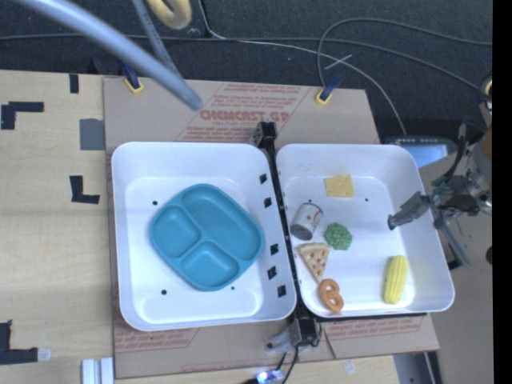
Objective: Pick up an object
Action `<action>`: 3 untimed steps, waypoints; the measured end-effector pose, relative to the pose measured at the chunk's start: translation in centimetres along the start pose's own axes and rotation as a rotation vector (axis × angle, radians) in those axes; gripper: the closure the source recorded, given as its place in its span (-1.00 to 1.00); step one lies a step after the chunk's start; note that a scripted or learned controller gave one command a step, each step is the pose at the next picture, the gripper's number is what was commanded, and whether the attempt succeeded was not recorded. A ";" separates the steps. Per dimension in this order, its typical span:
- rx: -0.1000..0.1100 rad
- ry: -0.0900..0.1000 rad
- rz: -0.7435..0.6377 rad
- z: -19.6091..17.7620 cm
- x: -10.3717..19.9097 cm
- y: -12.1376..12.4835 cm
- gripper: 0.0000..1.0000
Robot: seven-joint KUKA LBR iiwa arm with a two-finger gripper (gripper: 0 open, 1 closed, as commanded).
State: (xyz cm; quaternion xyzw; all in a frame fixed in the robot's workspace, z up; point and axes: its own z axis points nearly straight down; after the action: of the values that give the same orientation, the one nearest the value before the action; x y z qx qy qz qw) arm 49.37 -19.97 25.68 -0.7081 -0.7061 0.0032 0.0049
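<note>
One blue tray [206, 236] left; five toy foods, one cup [305, 220] right; jaws' state unclear.

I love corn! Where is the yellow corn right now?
The corn lies in the right bin, near its front right corner, to the right of the pretzel.

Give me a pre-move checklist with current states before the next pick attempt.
1. Gripper over the right bin, near its right wall: ok.
2. Finger state: cannot tell.
3. Anything held: cannot tell.
4. Nearest target, corn, lies apart from the other items: ok.
5. Broccoli, metal cup, pizza slice and pretzel crowd together near the divider: not ok for a clean grasp.
6. Cheese piece lies alone toward the far wall: ok.
</note>
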 end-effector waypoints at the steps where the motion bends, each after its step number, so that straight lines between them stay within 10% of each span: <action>1: -0.010 -0.003 -0.004 -0.5 0.0 0.2 -1.00; 3: -0.006 -0.002 -0.004 8.6 0.2 1.4 -1.00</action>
State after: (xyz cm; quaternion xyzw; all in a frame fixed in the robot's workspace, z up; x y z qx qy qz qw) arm 50.64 -19.74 17.03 -0.7068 -0.7074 0.0018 0.0023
